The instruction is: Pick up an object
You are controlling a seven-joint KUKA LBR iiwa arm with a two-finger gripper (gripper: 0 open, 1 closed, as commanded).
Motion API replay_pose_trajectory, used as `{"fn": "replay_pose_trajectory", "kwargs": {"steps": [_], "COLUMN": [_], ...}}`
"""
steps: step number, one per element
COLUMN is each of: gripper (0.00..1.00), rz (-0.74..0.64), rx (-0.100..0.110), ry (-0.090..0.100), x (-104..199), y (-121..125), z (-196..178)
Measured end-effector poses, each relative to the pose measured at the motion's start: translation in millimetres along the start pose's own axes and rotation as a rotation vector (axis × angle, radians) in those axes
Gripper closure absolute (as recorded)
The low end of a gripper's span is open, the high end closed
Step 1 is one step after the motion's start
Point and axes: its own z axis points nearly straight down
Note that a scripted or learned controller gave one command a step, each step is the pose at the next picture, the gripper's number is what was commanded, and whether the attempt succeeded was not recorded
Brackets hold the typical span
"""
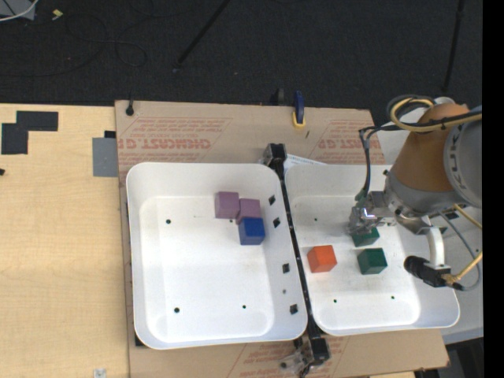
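Observation:
My gripper (pixel 364 225) is low in the right bin (pixel 394 313), near its middle right. A small green block (pixel 367 239) lies directly under its tip, partly covered by it. A second, larger green block (pixel 372 260) sits just in front of that one. An orange block (pixel 321 258) rests to the left of the green pair, near the divider. In the left bin (pixel 197 321) two purple blocks (pixel 227 204) (pixel 250 208) and a blue block (pixel 252 231) are clustered at the upper middle.
The arm's orange band (pixel 429 152) and grey wrist hang over the right bin's far right side, with cables looping around them. A black divider strip (pixel 285 242) runs between the bins. Cardboard lies under both bins.

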Motion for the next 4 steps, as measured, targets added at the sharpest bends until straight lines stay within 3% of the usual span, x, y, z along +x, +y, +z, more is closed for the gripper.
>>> {"fn": "replay_pose_trajectory", "kwargs": {"steps": [4], "gripper": [1.00], "rz": [-0.004], "rx": [-0.009], "ry": [-0.003], "x": [-6.6], "y": [-0.7], "z": [6.0]}}
